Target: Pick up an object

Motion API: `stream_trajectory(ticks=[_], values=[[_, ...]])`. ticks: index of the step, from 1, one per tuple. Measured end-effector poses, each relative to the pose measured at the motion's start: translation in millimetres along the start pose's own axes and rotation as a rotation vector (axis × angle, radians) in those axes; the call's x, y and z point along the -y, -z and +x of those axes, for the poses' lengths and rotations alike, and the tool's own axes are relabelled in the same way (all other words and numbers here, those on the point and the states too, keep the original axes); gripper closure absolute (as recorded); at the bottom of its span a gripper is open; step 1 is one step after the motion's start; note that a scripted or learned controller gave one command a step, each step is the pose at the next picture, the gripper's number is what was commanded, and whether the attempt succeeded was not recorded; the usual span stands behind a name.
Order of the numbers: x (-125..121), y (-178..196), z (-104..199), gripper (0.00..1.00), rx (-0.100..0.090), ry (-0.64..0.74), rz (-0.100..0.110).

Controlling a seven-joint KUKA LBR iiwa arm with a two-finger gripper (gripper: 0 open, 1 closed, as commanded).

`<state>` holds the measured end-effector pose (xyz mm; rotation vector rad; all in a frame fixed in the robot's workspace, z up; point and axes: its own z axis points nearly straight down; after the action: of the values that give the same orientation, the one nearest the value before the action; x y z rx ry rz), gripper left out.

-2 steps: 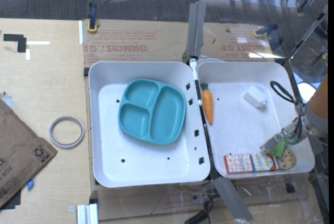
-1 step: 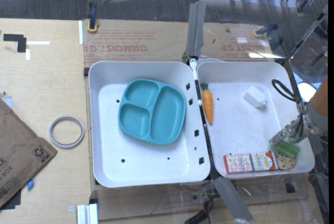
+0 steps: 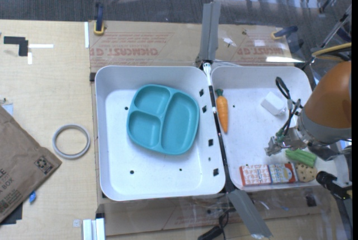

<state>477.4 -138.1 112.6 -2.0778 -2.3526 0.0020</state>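
Camera view. Two white bins side by side: left bin (image 3: 106, 138), right bin (image 3: 246, 85).

Left bin: teal divided plate (image 3: 163, 119), lying flat near the middle.

Right bin: toy carrot (image 3: 222, 113) against the left wall, green top toward the far side. White block (image 3: 273, 104) toward the far right. Flat snack box (image 3: 267, 174) along the near wall. Green item (image 3: 301, 156) just above the box's right end.

Arm enters from the right, orange band visible. Gripper (image 3: 275, 145) low over the right bin, just left of the green item. Cannot tell how it is set, nor whether it holds anything.

Bench left of the bins: tape ring (image 3: 71, 140), cardboard piece (image 3: 19, 166).
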Motion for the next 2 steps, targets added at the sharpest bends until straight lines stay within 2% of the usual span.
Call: stream_trajectory(ticks=[1,2], values=[[10.3,-22.2,-82.0,1.0,0.002,0.214,-0.001],[3.5,-22.6,-23.5,1.0,-0.001,-0.253,0.002]])
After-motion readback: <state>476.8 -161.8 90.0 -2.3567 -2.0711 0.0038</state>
